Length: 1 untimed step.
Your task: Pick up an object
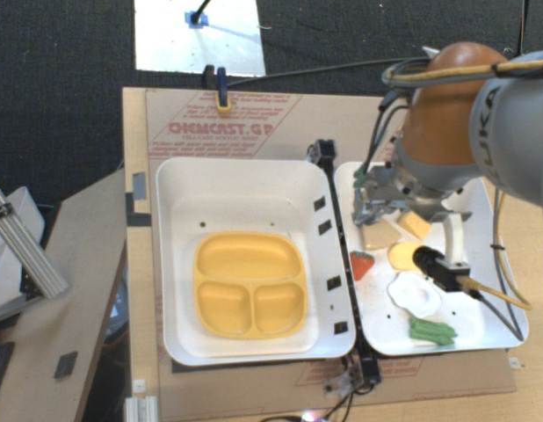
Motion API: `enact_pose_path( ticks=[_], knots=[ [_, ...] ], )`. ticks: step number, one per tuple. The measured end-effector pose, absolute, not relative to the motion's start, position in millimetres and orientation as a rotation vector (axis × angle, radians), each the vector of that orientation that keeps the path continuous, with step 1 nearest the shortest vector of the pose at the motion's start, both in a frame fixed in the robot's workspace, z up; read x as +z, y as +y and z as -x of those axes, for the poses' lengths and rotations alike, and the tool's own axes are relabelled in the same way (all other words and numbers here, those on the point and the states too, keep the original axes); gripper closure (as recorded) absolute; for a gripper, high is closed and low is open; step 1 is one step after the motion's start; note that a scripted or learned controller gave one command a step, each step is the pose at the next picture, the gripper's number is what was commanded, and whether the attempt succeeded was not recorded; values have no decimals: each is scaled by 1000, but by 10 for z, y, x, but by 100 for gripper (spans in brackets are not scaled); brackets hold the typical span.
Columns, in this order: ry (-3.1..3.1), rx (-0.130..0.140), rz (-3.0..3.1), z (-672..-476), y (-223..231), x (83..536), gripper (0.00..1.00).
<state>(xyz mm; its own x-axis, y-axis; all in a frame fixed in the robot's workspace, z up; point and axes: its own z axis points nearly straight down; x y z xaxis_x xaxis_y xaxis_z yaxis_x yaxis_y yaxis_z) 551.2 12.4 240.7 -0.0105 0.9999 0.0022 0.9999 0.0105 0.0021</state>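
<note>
My gripper [371, 211] hangs low over the upper left part of the right bin [491, 323], under the grey arm with its orange band. Just below it a small red strawberry-like piece [361, 265] lies by the bin's left wall. A yellow round disc [401, 255] and a yellow wedge [414, 225] lie to the right of the gripper. Farther toward the front are a white round piece [416, 296] and a green piece [431, 331]. Nothing can be seen held in the gripper.
The left bin [179, 227] holds a yellow divided tray [249, 284]. A black divider with clips [337, 236] runs between the bins. Cardboard [228, 121] lies under both bins, and a grey ledge [78, 236] stands at the left.
</note>
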Motion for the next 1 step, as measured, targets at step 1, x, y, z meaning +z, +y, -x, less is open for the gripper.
enact_pose_path(
  ticks=[1],
  knots=[
    [-2233, -6, 2209, -5631, 690, 2429, 100]
  ],
)
